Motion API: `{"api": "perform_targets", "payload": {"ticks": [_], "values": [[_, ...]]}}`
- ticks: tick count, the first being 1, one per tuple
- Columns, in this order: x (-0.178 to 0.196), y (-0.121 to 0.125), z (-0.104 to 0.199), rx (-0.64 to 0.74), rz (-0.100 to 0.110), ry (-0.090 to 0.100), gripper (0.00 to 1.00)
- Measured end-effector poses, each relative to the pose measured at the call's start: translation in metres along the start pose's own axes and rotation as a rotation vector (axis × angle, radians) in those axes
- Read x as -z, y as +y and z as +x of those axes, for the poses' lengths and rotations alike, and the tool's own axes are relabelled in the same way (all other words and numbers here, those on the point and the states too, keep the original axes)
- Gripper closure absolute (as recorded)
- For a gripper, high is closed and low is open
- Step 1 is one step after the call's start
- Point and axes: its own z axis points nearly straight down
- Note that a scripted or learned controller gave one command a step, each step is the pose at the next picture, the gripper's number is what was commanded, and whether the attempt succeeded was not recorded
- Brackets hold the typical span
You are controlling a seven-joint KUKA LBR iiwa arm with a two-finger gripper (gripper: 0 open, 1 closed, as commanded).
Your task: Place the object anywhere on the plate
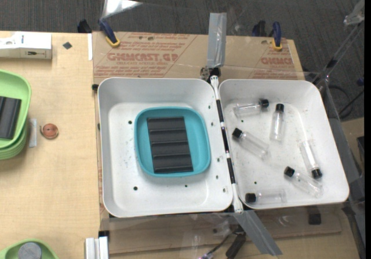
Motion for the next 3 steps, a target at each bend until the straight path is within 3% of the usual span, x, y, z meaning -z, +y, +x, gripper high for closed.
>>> {"api": "perform_targets", "payload": {"ticks": [3], "values": [[0.0000, 0.0000, 0.0000, 0.000, 0.000, 0.000, 0.00]]}}
